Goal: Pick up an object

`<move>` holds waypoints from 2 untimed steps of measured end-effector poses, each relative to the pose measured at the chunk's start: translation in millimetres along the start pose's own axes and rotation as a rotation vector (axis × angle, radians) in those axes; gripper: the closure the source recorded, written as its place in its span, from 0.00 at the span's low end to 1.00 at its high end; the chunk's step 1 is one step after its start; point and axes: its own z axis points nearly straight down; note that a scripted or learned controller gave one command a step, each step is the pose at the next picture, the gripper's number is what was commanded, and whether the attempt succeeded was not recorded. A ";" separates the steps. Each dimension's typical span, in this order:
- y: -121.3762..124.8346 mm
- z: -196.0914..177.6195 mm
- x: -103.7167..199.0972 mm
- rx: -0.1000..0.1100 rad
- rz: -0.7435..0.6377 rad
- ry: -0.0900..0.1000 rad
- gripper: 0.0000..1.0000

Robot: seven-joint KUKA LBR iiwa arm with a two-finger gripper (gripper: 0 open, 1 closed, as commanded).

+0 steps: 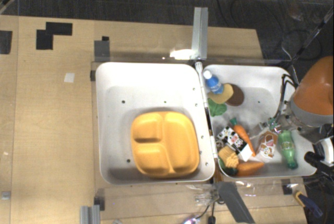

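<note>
From my station, nearest lie an orange carrot (250, 167) and a green bottle (287, 149) in the right bin (250, 77), piled loosely for picking. The gripper (279, 122) hangs just beside the bottle; its state I cannot tell. Farther left, a yellow divided tray (165, 142) fills the left bin (146, 79).

Two white bins (112, 129) on the worktop (47, 139) — one yellow tray (165, 143) in the left. In the right — two carrots (241, 136), one green bottle (287, 148), one blue-capped bottle (212, 82).
</note>
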 end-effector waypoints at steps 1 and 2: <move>1.8 -6.5 2.8 0.003 -0.004 0.006 1.00; 24.9 -125.7 25.2 0.020 0.293 0.005 1.00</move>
